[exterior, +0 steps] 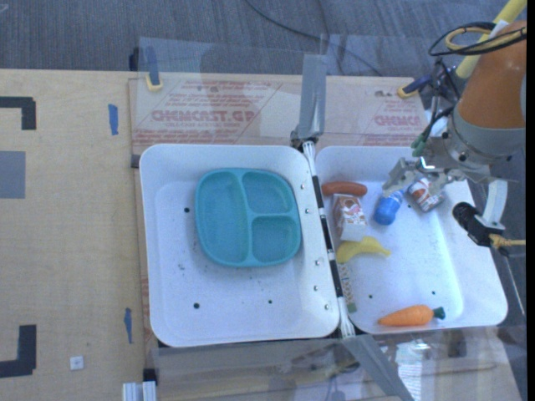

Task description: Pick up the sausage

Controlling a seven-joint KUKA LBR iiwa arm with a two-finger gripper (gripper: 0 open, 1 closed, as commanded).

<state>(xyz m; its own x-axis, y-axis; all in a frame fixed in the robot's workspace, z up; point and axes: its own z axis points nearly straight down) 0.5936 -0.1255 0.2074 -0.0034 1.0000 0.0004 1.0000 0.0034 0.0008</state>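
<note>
Two bins sit side by side, the right bin (pixel 468 303) holding a carrot (pixel 408 316) nearest, then a banana (pixel 364 250), and the sausage (pixel 344 189) against its far-left wall, unheld, while the gripper (pixel 415 176) hovers nearby, its grip unreadable.

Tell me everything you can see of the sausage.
The sausage is a short reddish-brown cylinder with rounded ends and a smooth, slightly glossy surface that looks like plastic. It lies flat, running left to right, in the right bin, near its upper left corner. Just below it sits a small printed packet; whether the two touch cannot be told. The hand is off to its right, apart from it, so the sausage has not been picked up.
</note>
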